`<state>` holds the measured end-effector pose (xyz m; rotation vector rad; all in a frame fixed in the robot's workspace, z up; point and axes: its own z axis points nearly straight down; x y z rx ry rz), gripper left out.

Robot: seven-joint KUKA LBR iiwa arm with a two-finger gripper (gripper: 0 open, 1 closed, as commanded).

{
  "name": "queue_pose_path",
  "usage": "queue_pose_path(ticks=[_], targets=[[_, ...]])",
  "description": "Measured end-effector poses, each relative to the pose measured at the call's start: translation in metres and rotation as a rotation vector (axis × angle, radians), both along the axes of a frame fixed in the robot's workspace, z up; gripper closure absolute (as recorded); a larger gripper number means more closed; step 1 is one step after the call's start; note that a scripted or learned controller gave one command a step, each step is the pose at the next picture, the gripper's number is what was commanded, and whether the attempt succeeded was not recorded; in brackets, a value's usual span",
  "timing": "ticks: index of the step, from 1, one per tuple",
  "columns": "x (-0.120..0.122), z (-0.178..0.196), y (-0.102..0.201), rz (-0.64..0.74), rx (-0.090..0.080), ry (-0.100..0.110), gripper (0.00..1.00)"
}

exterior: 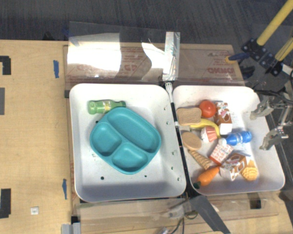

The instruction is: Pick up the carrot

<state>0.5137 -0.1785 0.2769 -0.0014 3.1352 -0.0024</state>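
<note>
Two white bins sit side by side on the table, and the action is all on the right. The carrot [207,175] lies at the near edge of the right bin [269,179], toward its near-left corner, orange with a green tip pointing near-left, tilted on the diagonal. Just beyond it lies an ice-cream cone [199,158], and to its right a small red-and-white carton [219,153] and a wrapped snack packet [236,165], with a yellow-orange waffle-like piece [250,170] further right.

Further back in that bin, a tomato [208,108] sits by a slice of bread [188,115], a banana [205,126] curves just in front of them, and a blue-and-white bottle [239,138] lies on its side toward the right wall.

The gripper [276,123] hangs over the right rim of the right bin, well apart from the carrot, with nothing between the metal fingers; whether the jaws are spread or closed, I cannot tell from this angle.

Over in the left bin [83,179], a teal divided plate [125,139] takes the middle, three compartments, turned on a slant. A green bottle [105,106] lies on its side at the far-left, touching the plate's far edge.
</note>
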Motion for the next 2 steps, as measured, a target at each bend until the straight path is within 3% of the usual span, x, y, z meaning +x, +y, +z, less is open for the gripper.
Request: queue_pose_path(ticks=[1,2], targets=[[-0.03,-0.073,0.025,-0.227,0.003,0.005,0.0],[-0.017,-0.157,0.063,-0.391,0.004,-0.006,0.0]])
